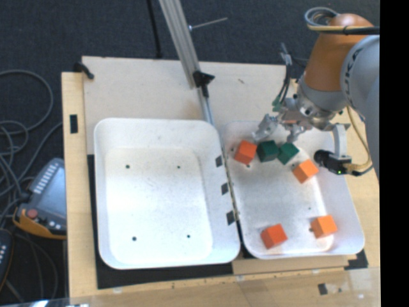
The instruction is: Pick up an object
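1. Blocks lie in the right bin (342, 190); my gripper (281, 128) hangs at its far end, and whether my jaws stand apart or together I cannot tell.
2. Just below my jaws sit two green blocks (277, 151), touching each other; an orange block (245, 152) lies just to their left.
3. I judge these blocks light, stiff and flat-sided, likely smooth.
4. Grip belongs on two opposite flat faces, though the touching green pair leaves little room between.

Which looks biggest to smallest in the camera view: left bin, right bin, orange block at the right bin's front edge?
1. left bin
2. right bin, partly covered by the arm
3. orange block, far smaller
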Controlling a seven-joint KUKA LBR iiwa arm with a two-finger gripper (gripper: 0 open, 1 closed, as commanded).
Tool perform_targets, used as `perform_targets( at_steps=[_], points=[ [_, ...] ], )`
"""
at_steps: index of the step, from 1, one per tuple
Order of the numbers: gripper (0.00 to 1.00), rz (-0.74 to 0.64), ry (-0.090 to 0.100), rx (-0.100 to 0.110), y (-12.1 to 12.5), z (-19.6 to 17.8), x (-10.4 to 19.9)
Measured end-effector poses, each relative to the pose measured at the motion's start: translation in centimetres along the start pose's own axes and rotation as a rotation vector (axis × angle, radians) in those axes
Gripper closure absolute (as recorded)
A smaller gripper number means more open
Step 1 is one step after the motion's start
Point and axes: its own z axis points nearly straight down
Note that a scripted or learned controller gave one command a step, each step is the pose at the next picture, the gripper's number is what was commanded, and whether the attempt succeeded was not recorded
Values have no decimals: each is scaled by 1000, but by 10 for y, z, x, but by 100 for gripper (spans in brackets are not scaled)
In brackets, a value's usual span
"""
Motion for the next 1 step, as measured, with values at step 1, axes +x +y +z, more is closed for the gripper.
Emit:
perform_targets(
  at_steps=[1],
  points=[
    [0, 3, -1, -13, 23, 73, 27]
  ],
)
